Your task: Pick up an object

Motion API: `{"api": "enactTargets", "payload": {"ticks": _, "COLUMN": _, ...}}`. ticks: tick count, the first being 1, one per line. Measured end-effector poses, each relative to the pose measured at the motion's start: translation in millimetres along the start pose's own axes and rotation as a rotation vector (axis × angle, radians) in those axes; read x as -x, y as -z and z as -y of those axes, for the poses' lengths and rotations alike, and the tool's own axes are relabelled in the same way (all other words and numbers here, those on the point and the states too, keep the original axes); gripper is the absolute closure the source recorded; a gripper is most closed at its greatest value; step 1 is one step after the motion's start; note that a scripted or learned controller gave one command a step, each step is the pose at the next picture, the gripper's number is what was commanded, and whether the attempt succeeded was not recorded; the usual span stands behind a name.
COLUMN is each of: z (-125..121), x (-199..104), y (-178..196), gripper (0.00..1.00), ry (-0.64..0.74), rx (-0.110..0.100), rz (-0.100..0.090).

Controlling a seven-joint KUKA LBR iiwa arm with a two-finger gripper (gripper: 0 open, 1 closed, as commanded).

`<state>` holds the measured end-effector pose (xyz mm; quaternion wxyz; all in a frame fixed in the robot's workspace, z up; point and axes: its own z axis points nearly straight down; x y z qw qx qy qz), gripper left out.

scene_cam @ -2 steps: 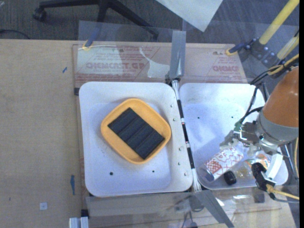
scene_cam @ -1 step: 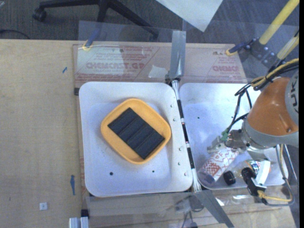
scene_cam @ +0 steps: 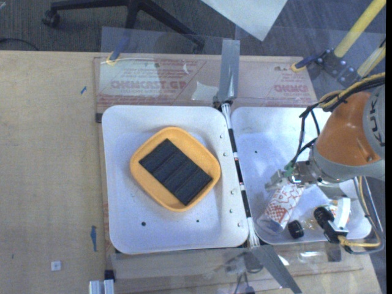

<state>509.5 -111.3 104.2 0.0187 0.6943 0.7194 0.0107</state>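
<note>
1. Nearest: cup [scene_cam: 280,207] lies on its side in the near-left corner of the right bin [scene_cam: 257,133], close to the wall between the bins. It is a paper cup, white with a red pattern. The wide mouth faces near-left and the narrow base points far-right.
2. Small black bit [scene_cam: 296,228] sits just beside the cup on its near-right side. Can't tell what it is.
3. Key relation: claw [scene_cam: 286,177] hangs over the cup's far (base) end, touching or nearly so; can't tell which. The cup's body runs from the claw toward near-left, and its long axis is diagonal, near-left to far-right. Judgement: a grasp needs the claw set across that axis. The cup looks light and thin, so it's likely to roll or crush.
4. Claw state: can't tell, open or closed, because the wrist hides it. No sign of the cup being held; it looks to be resting on the bin floor.
5. Arm [scene_cam: 349,139] comes in from the right over the right bin, orange band above the wrist.
6. Left bin [scene_cam: 122,213]: orange tray [scene_cam: 138,164] near the middle, turned diagonal, with a black ribbed pad [scene_cam: 174,171] inside it. Both are well apart from the claw, across the divider.
7. Farthest: chair [scene_cam: 147,8] base on the floor beyond the bench.
8. Judgement: cup is the likely target and the pick is not yet done.
</note>
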Motion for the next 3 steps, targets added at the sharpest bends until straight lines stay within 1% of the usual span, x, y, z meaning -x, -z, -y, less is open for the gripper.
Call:
{"api": "enactTargets", "payload": {"ticks": 1, "z": -16.7, "x": 11.5, "y": -2.8, "gripper": 0.0, "ry": 0.079, "rx": -0.004, "rz": -0.004}}
{"api": "enactTargets", "payload": {"ticks": 2, "z": -19.1, "x": 12.2, "y": 6.7, "gripper": 1.0, "ry": 0.076, "rx": 0.003, "rz": -0.003}}
{"api": "enactTargets", "payload": {"ticks": 3, "z": -154.2, "x": -33.3, "y": 75.1, "gripper": 1.0, "ry": 0.162, "rx": -0.039, "rz": -0.014}}
